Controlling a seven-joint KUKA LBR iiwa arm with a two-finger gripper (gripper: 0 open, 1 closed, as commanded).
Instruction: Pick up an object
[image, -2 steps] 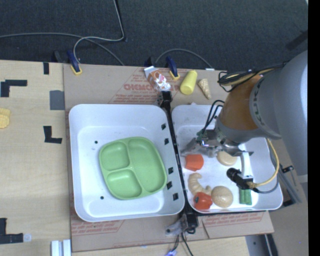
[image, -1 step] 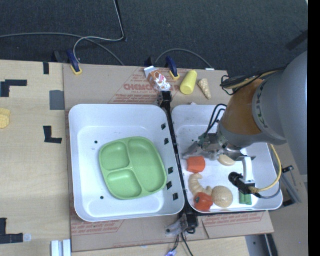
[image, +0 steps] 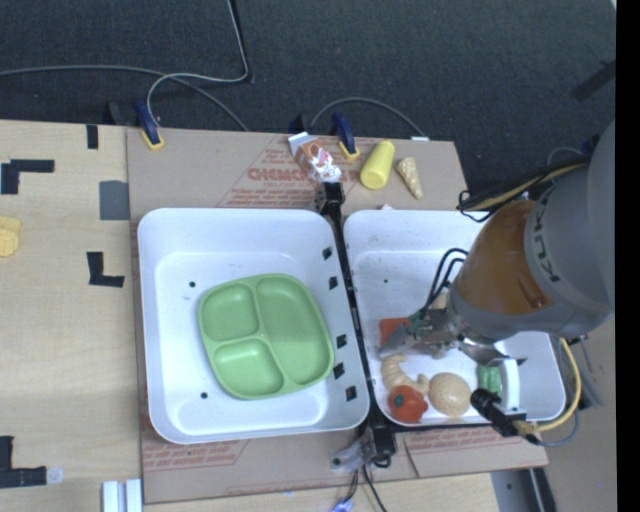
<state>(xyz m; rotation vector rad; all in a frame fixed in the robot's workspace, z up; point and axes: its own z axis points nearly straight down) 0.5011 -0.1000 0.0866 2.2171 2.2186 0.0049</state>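
A wooden surface (image: 60, 300) seen from above carries a brown cardboard sheet (image: 240, 170) and, on it, two shallow white bins side by side. The left bin (image: 165, 250) holds a light green divided plate (image: 264, 335) with three compartments, lying flat near the bin's middle. The grey arm (image: 560, 260), with its orange band (image: 505, 260), reaches in from the right and hangs over the right bin (image: 400, 240). Its gripper (image: 425, 328) sits low in that bin, just beside a small red-orange piece (image: 392, 329); whether the fingers are open or closed cannot be told, and nothing can be seen held. Near the bin's front wall lie a cream egg-shaped object (image: 448, 392), a red tomato-like toy (image: 407, 403) touching it, and a pale curved piece (image: 393, 371) just behind the tomato. A small green item (image: 490, 380) lies to the right. Beyond the bins, on the cardboard, rest a yellow cylinder (image: 377, 165), a tan cone (image: 410, 176) and a small printed packet (image: 316, 158).
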